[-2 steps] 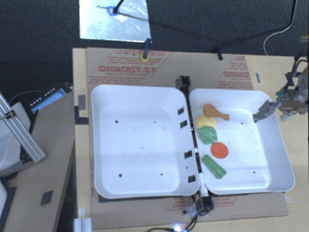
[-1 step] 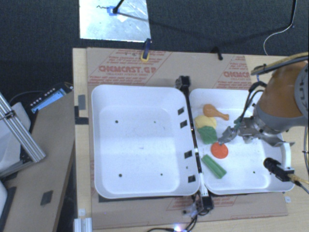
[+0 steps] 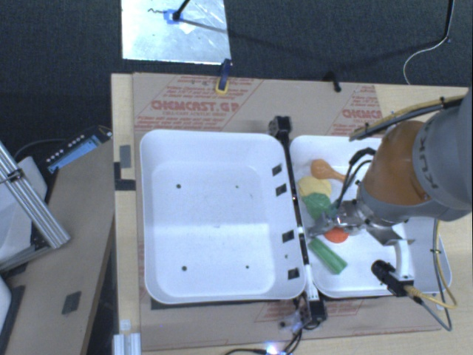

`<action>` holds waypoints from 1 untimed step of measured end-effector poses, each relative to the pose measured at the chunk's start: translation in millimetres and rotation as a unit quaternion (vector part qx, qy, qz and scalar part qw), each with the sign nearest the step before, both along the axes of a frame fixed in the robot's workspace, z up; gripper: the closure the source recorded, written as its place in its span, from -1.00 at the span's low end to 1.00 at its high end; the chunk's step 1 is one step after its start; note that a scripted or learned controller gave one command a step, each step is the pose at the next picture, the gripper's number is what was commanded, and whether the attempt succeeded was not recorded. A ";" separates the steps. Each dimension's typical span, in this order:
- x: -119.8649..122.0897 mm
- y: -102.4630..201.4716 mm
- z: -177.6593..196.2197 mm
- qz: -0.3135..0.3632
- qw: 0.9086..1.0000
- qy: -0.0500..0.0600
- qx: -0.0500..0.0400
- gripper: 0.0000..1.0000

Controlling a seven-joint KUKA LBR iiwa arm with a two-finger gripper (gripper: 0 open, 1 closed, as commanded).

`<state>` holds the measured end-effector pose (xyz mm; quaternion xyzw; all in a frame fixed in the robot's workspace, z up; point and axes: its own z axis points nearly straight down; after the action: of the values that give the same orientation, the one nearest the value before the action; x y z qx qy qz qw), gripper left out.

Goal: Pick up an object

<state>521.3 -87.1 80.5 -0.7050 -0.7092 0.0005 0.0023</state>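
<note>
Camera view: the arm point(image 3: 421, 172) reaches in from three o'clock, bent down over the right bin point(image 3: 369, 283); gripper point(image 3: 330, 224) among toys, its opening impossible to tell.

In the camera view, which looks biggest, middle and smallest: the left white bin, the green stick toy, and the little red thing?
1. Left white bin, by far the biggest.
2. Green stick toy.
3. Little red thing, smallest, though the arm partly hides it.
</note>
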 end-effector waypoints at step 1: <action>2.3 -2.7 14.7 -0.002 1.000 -0.004 -0.001 1.00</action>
<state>523.6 -89.8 95.1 -0.7064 -0.7078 -0.0012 -0.0013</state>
